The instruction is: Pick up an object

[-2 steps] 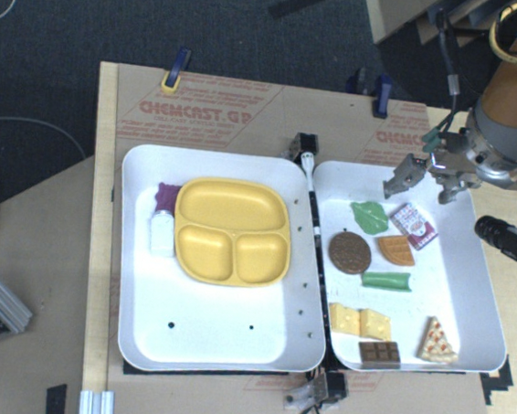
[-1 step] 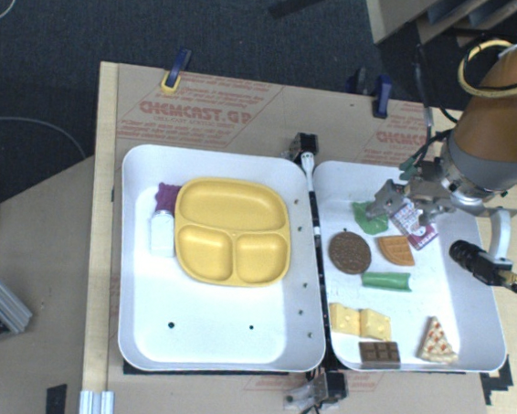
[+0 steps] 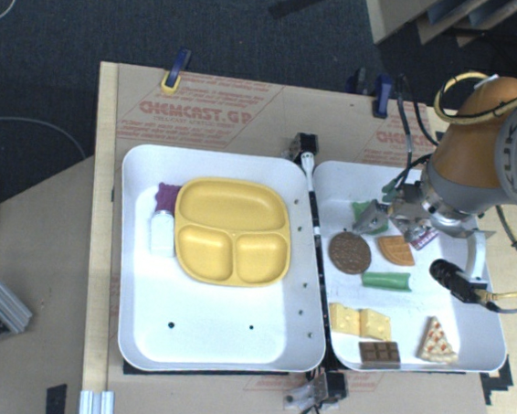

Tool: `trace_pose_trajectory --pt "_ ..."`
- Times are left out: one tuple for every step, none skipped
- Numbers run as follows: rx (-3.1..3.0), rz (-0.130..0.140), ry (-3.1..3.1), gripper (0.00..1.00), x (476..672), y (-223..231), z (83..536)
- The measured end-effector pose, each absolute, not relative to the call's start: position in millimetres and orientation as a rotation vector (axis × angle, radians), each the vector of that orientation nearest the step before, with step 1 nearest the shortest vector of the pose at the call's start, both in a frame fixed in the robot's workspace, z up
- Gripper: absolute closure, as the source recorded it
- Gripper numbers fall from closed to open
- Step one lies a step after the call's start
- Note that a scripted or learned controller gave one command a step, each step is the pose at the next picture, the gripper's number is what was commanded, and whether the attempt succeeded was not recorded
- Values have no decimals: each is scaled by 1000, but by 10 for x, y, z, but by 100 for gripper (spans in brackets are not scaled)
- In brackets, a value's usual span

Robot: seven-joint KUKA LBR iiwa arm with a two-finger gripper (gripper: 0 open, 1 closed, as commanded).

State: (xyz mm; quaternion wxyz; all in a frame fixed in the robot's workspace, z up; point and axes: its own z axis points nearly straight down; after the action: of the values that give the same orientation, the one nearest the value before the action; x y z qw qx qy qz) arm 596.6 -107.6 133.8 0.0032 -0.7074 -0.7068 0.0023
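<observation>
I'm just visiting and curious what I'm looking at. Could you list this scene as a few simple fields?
left bin: yellow divided tray, with a purple item and a white item beside its left edge
right bin: brown round cookie, orange piece, green stick, yellow cheese squares, chocolate bar, pizza slice
arm: reaches in from the right, over the right bin's upper part
gripper: low, near the cookie and orange piece
held object: none seen

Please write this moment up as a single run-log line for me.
arm: over right bin | gripper: low beside orange piece | held: nothing seen | left bin: yellow tray
</observation>
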Motion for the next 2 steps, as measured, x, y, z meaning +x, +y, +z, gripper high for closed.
trace_pose_trajectory --pt "-2224 -3 -2223 0 5991 -1080 879" --pt "-2237 -14 -2234 100 6030 -1104 1042"
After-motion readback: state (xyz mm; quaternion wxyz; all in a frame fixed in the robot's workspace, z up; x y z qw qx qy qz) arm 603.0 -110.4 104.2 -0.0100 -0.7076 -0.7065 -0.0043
